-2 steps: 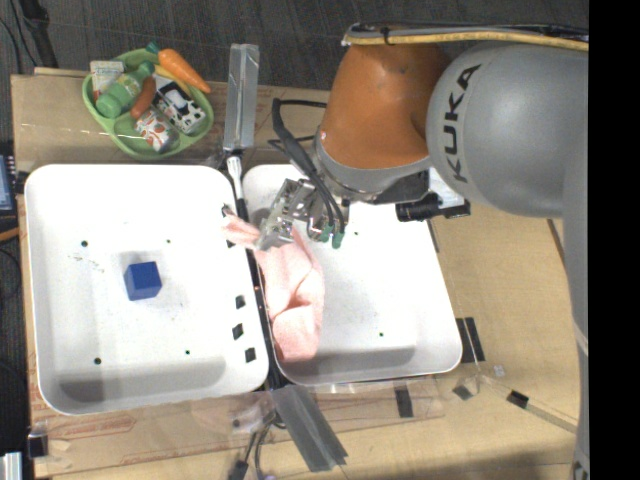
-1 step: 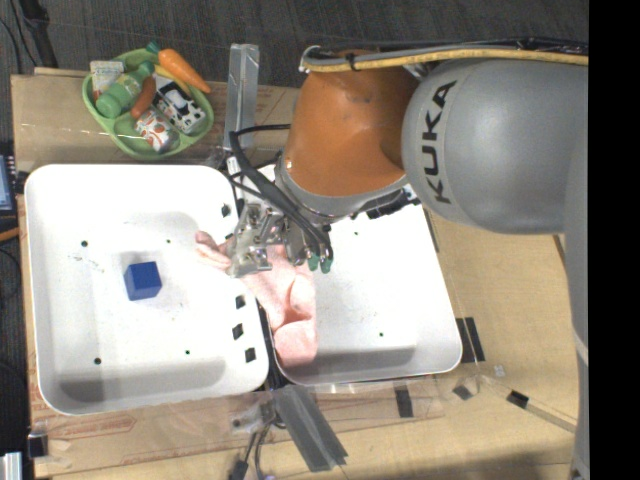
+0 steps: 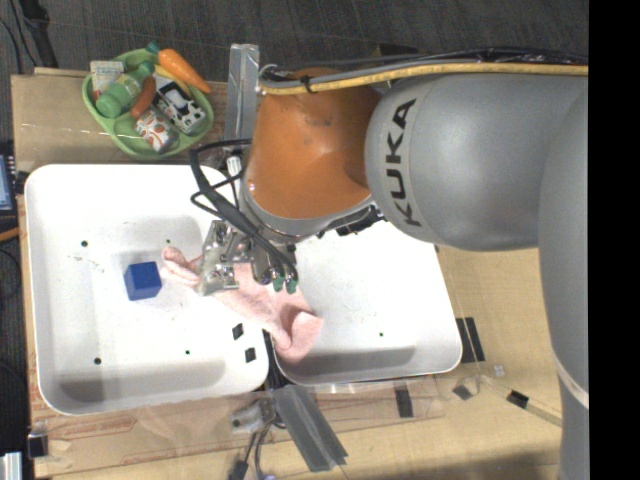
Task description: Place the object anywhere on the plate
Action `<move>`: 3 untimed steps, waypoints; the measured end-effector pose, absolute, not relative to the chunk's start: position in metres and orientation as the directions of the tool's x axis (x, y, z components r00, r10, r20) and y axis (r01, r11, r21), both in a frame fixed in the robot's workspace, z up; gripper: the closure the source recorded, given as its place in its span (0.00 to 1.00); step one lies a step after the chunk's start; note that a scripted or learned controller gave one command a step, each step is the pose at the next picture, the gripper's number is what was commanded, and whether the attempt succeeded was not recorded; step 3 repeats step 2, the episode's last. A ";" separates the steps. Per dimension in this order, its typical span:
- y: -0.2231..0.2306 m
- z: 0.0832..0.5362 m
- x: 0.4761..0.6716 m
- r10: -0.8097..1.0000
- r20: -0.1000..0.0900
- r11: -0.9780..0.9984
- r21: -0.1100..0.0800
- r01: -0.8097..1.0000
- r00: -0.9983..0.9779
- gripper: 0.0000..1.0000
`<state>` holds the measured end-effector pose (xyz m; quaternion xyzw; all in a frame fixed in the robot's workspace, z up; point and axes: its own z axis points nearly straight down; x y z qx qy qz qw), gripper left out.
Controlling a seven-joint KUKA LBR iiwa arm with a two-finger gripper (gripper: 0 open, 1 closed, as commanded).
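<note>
Over the seam between the two white bins (image 3: 60, 268), the gripper (image 3: 240, 268) hangs above a pink cloth (image 3: 285, 318) draped across both rims, its grip impossible to tell, no plate is identifiable, so placing looks undone, while the wooden surface (image 3: 480, 288) stands on dark floor (image 3: 300, 8).

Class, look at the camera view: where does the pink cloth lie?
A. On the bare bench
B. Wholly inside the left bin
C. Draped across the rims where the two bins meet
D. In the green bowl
C: the pink cloth runs from the left bin over the adjoining rims into the right bin.
</note>
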<state>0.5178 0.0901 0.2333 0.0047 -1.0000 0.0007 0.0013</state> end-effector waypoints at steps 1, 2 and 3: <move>0.142 0.232 0.512 -0.011 -0.001 1.000 -0.001 -0.011 -1.000 1.00; 0.142 0.232 0.512 -0.011 -0.001 1.000 -0.001 -0.011 -1.000 0.00; 0.142 0.232 0.512 -0.011 -0.001 1.000 -0.001 -0.011 -1.000 0.00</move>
